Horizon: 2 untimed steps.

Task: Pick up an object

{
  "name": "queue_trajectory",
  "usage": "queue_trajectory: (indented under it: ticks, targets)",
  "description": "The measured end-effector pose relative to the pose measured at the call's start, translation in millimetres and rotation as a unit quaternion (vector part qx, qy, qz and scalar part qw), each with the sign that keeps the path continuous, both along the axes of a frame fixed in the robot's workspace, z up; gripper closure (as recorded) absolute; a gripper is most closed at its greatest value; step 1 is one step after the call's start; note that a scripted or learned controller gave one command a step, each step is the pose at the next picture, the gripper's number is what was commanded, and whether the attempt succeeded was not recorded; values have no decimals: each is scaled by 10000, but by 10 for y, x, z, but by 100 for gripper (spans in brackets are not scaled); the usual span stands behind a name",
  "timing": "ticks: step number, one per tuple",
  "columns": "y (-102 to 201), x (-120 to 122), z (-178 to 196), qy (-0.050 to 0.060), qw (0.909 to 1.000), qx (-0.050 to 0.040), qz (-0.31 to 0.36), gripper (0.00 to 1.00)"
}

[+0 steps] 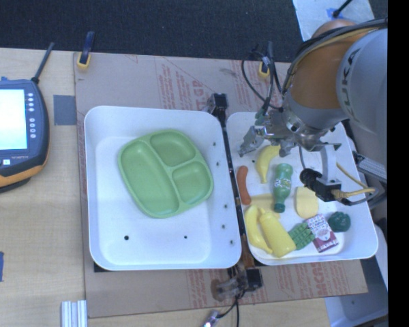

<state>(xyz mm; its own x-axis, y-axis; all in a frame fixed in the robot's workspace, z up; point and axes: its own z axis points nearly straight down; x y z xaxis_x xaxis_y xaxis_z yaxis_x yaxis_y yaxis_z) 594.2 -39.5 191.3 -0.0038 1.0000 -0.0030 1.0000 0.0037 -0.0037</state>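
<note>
My gripper (266, 146) hangs over the back part of the right bin (365, 249), its fingers spread apart with nothing held between them. Just below it lies a yellow banana (265, 162), its upper end between the fingertips. Beside the banana stands a green bottle (281, 187). Also in this bin are a brown sausage (243, 184) at the left wall, a pale yellow wedge (306, 201), two yellow pieces (271, 231) at the front, a green ridged block (300, 235), a small red and white carton (322, 233) and a dark green piece (339, 221).
The left bin (102, 244) holds a light green divided plate (165, 173). A teach pendant (13, 131) lies on the bench at far left. Black cables (330, 186) trail from the wrist across the right bin's right side.
</note>
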Motion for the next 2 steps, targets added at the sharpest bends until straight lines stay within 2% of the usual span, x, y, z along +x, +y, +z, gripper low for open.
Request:
queue_trajectory:
  ticks: [1, 2]
  targets:
    - [-439, 84, 145, -6, 10000, 14, -9, 0]
    - [-556, 205, -960, 6, 10000, 7, 3, 0]
